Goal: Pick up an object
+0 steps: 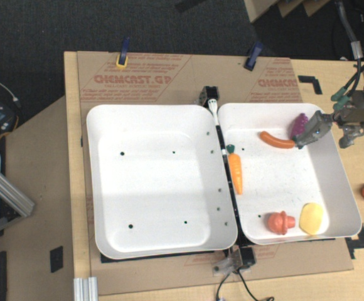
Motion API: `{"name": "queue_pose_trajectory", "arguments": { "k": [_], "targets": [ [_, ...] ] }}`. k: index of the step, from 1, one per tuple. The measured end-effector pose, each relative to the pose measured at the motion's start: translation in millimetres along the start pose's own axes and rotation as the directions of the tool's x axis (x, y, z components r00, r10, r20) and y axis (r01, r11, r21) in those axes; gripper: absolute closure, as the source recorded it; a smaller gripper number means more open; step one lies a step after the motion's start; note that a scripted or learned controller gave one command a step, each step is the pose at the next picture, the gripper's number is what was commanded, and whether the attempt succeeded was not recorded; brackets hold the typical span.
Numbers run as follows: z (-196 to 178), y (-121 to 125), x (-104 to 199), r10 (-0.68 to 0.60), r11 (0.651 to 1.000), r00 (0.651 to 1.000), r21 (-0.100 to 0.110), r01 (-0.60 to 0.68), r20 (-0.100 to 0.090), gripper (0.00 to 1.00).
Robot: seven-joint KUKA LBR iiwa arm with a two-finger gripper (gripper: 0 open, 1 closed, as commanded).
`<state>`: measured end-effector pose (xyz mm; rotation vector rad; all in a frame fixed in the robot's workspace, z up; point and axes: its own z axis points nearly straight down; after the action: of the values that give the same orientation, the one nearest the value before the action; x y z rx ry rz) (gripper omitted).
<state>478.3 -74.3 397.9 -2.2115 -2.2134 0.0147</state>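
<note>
End effector [309, 135] at the right bin's [332, 168] far right corner, finger state can't tell; purple object [299, 125] touches its far-left side, orange sausage [276, 140] lies just left, long axis running left-right along the far wall

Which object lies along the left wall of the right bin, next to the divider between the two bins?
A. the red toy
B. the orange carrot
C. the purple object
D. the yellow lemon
B: the orange carrot lies lengthwise against the left wall of the right bin, while the yellow lemon and the red toy sit near its front edge and the purple object is at its far right.
</note>
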Motion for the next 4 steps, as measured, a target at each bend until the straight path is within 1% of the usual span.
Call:
{"name": "queue_pose_trajectory", "arguments": {
  "k": [1, 2, 3, 4],
  "targets": [
    [-137.2, -0.4, 40.3, -0.005, 0.999, 1.0, -0.034, 0.005, 0.003, 0.0],
    [2.0, -0.1, 78.6, -0.003, 1.0, 1.0, 0.0, 0.003, 0.002, 0.0],
    [-102.2, 3.6, 9.8, 0.008, 1.0, 1.0, -0.029, -0.008, 0.006, 0.0],
    [38.0, 0.1, 27.5, 0.001, 1.0, 1.0, 0.0, -0.001, 0.001, 0.0]
  ]
}}
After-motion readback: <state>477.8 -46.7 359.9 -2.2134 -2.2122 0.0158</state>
